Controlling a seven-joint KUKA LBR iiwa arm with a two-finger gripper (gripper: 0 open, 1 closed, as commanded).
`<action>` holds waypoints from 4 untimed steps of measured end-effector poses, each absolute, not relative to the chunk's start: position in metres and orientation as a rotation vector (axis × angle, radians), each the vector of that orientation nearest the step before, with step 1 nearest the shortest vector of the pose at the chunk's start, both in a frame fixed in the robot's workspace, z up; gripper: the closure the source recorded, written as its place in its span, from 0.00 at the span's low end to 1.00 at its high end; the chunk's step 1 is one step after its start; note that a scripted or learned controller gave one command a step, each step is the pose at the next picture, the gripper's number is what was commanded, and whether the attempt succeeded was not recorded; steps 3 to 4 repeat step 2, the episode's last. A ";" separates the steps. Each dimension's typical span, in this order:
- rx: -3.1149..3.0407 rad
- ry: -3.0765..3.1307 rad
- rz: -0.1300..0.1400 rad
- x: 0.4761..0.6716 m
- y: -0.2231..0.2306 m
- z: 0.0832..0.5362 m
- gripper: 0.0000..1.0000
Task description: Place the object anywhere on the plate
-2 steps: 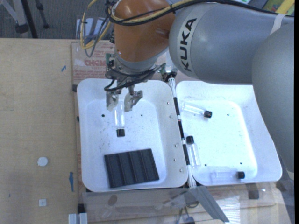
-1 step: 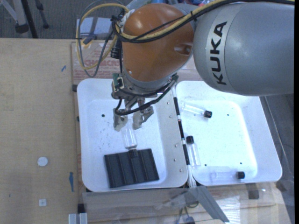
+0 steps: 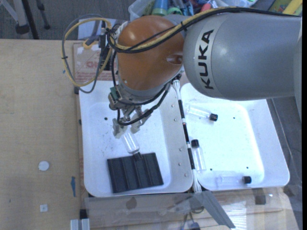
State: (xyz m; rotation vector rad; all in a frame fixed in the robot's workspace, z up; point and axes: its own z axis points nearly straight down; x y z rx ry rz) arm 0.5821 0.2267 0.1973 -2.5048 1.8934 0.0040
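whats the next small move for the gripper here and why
Probably a short carry toward the near edge of the left bin, then release. The two-finger gripper appears to hold a clear plastic vial with a black cap between its fingers, and the capped end just reaches the far edge of the dark grey ridged rectangular plate. Most of the vial seems short of the plate.

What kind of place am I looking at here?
Probably a robotics lab: a big grey and orange KUKA arm reaches over two shallow white bins holding clear plastic vials with black caps and a ridged black plate.
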 end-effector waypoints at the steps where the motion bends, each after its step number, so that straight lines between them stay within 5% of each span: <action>1: -2.603 1.745 0.002 0.667 0.226 0.223 1.00; 2: -2.709 1.572 0.000 0.667 0.226 0.275 1.00; 4: -2.709 1.572 0.000 0.667 0.226 0.275 1.00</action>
